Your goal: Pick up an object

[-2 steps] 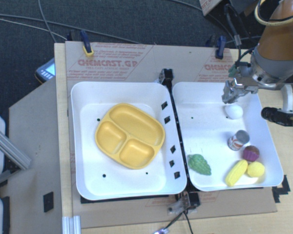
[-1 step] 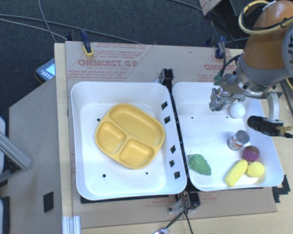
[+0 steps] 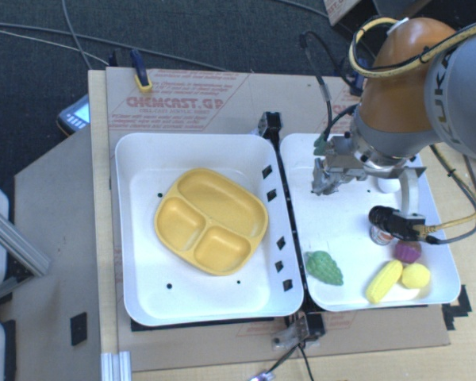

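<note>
Nearest, low in the frame, the right bin [image 3: 357, 302] holds my choices along its bottom edge: a green lump [image 3: 324, 267], a yellow corn-like piece [image 3: 383, 282], a yellow ball [image 3: 416, 275] and a purple bit [image 3: 408, 252], clustered where they are easy to reach. Left, a yellow tray [image 3: 211, 221] lies alone in the left bin [image 3: 135, 236]. Farther up, my claw [image 3: 331, 178] hangs over bare bin floor, gripping nothing; whether it is spread I cannot tell.

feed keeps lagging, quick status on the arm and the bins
End effector over right bin, upper part, nothing seen in it. Green piece, yellow pieces, purple piece low in that bin. Yellow tray in left bin.
</note>
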